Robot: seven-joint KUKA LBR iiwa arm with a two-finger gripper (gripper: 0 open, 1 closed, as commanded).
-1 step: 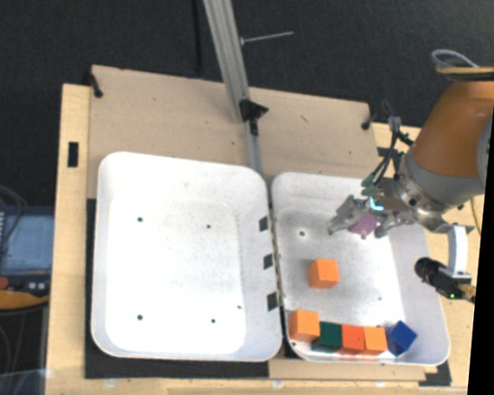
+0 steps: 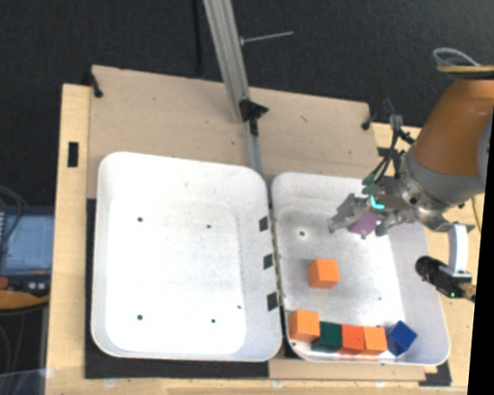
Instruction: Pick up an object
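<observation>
My arm reaches in over the right bin (image 2: 424, 340), my gripper (image 2: 364, 217) apparently closed on a small purple object (image 2: 365, 222), lifted above the orange cube (image 2: 324, 273).

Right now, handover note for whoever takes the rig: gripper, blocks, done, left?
Gripper: over the right bin's far half, a purple block between its fingers, so a pick looks under way.
Other blocks: lone orange block mid-bin; row of blocks along the near wall: orange, green, two orange, blue.
Left bin: nothing placed.
Left: confirm the grasp holds once lifted.
</observation>
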